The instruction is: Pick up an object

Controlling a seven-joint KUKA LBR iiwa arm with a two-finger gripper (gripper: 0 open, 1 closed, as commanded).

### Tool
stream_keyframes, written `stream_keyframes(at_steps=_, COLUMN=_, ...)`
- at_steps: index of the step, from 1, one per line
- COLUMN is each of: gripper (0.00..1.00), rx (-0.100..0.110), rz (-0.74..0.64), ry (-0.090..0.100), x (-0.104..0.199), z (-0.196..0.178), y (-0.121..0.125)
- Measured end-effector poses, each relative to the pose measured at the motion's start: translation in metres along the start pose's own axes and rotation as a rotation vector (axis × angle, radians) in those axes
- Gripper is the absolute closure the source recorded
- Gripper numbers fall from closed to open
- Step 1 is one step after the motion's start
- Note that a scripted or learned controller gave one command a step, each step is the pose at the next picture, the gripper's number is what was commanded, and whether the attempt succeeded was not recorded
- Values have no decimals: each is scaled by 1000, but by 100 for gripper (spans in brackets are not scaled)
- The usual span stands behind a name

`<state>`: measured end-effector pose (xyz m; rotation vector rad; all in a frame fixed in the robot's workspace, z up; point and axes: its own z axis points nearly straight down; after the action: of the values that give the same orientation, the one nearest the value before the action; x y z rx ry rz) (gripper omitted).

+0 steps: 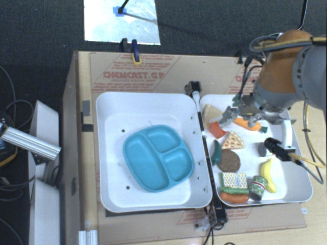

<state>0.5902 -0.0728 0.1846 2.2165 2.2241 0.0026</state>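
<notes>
Gripper [228, 117]: hangs low over the far left part of the right bin [302, 190], right by a red toy piece [216, 130]. Squeezed or let go? Cannot tell from up here. Just to the right, an orange carrot [251, 123]. Nearer, a pizza slice [233, 141], then a round brown patty [230, 161]. Near right, a yellow banana [267, 173]. Over in the left bin [110, 137], a blue plate [156, 157] with three parts, lying flat.

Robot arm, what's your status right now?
Gripper low over right bin, far end. Orange toy beside it, not seen held. Toy food crowds the bin; blue tray in left bin.
</notes>
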Motion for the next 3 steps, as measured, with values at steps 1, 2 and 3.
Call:
stream_keyframes(at_steps=1, gripper=0, rx=-2, rz=1, ry=-2, x=-44, z=-29, y=60)
stream_keyframes(at_steps=2, gripper=0, rx=-1, rz=2, ry=-2, x=-84, z=-50, y=23)
stream_keyframes(at_steps=3, gripper=0, rx=3, rz=2, ry=1, x=-63, z=23, y=-16)
